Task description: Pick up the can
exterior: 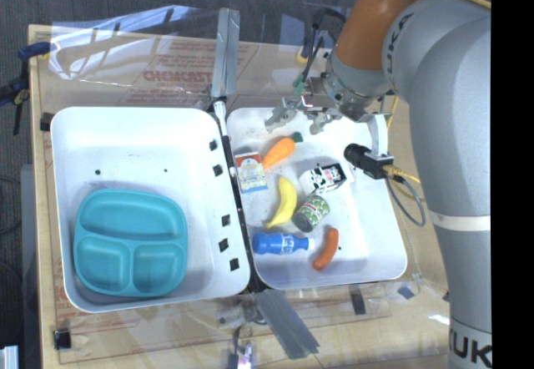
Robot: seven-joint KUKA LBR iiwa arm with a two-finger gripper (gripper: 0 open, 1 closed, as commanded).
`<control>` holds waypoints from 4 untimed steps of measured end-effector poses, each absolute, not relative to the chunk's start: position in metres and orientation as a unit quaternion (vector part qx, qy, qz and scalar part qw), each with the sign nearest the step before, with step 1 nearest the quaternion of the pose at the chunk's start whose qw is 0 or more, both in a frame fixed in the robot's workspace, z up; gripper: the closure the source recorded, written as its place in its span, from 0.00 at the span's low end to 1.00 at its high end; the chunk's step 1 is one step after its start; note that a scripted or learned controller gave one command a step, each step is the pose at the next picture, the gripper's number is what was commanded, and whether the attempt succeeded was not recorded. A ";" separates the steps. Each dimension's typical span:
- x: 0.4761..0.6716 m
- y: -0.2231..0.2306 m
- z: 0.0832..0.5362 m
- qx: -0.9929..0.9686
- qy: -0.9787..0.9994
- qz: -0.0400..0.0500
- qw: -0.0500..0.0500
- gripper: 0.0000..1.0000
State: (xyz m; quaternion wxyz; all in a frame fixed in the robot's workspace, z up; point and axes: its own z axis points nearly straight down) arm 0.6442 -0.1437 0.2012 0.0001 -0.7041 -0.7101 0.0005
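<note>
Camera view: cylindrical green-labelled can (311, 213) beside curved banana (284, 202).

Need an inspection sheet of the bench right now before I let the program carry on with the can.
Surface: two white bins side by side, right bin holds the small items.
Job's things: can lies on its side beside the banana, free.
Clutter: carrot, carton, blue bottle, sausage, black-and-white box; teal tray in left bin.
Grippers: hand over the right bin's far edge, holding nothing.
Cables: loop beside the arm.
Surroundings: plastic sheet behind the bins.
</note>
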 end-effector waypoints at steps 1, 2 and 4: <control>0.643 -0.154 0.091 -0.729 -0.685 0.001 0.000 0.00; 0.644 -0.152 0.102 -0.727 -0.687 0.000 0.000 1.00; 0.658 -0.129 0.195 -0.749 -0.663 0.000 -0.001 1.00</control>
